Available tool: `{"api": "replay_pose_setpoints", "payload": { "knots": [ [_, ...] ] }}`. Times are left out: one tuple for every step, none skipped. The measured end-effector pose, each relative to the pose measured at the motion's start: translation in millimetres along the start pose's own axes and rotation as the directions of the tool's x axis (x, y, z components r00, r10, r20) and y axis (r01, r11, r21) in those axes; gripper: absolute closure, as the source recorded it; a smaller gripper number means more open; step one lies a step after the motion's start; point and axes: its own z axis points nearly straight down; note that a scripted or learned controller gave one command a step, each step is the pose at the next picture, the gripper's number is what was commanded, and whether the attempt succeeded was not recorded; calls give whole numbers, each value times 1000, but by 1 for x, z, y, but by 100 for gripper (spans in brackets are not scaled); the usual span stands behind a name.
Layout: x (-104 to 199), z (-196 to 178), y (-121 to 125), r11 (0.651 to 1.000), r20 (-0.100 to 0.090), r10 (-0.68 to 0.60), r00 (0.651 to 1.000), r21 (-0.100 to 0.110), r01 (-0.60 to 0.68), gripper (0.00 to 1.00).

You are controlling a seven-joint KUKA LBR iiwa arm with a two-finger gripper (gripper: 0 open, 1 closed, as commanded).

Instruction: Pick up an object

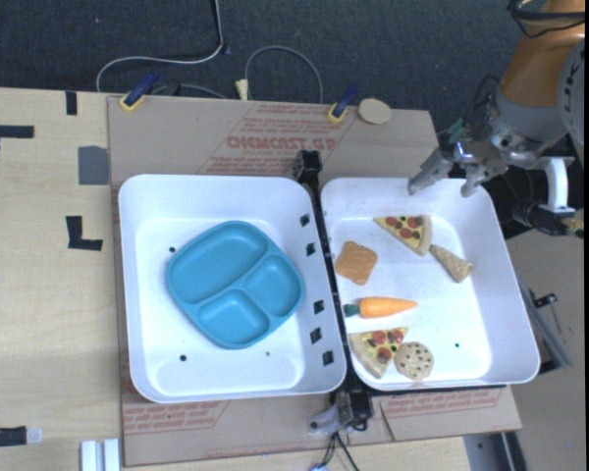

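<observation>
- Taking the right bin as landmark: at its near edge lie a round speckled cookie and, touching it on the left, a pizza slice with pale crust and red toppings
- Just beyond those, near the bin's middle, an orange carrot with a green stub lies crosswise, smooth and tapered
- Farther in, a tan, roughly square piece like toast or a cracker sits close to the bin's left wall
- Toward the bin's right side, a small beige wedge lies just beside a second pizza slice, triangular with red dots, in the far half
- All these look like moulded toy foods with a matte surface
- The gripper hovers over the bin's far rim, its two dark fingers spread apart and angled down, with nothing between them and apart from every item
- Behind it the arm shows grey with an orange band
- Left of the right bin, the left bin holds a blue three-compartment tray, glossy plastic with rounded corners
- Both bins rest on a brown cardboard sheet with red print, clamped at its far edge, on a pale wood bench
- Beyond lies dark carpet with a white cable
</observation>
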Motion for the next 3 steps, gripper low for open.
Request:
{"api": "replay_pose_setpoints", "payload": {
  "knots": [
    [2,150,0,1000,3,-2,1000,-6,2,0],
    [-38,103,22,1000,3,1,1000,-5,-1,0],
    [-19,146,-10,1000,3,1,1000,-4,-1,0]
  ]
}}
